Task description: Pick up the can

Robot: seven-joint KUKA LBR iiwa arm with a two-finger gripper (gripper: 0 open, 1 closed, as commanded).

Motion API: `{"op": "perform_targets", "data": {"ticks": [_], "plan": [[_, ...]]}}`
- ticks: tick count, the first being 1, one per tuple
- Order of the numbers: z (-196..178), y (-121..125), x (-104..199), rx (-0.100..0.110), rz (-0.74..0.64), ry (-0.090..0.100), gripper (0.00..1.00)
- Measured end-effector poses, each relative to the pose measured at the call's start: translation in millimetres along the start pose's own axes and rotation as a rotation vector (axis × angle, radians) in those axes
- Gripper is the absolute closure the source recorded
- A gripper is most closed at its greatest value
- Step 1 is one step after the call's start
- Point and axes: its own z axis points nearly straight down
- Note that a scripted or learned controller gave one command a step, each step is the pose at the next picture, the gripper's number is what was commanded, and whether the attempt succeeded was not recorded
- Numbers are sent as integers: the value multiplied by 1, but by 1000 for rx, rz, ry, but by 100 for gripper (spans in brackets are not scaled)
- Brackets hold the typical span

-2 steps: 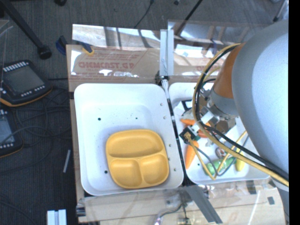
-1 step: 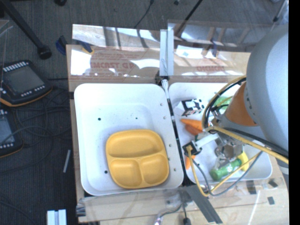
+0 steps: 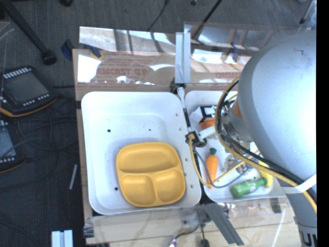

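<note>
Camera view hides the can under the arm (image 3: 280, 102); confirm it sits between the tool's tips, whose state I cannot tell.

Two white bins (image 3: 103, 138), one yellow tray (image 3: 150, 173), one carrot (image 3: 212, 164), perhaps one green bottle (image 3: 248, 186)

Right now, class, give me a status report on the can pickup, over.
Arm over right bin, hiding much of it. Can's place: cannot tell. Carrot and green bottle lie in that bin's near part.
</note>
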Motion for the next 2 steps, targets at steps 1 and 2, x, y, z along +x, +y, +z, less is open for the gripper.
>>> {"op": "perform_targets", "data": {"ticks": [1,2], "plan": [[-1,-15,-59,-4,-58,14,0],[-26,53,38,23,-114,-49,0]]}}
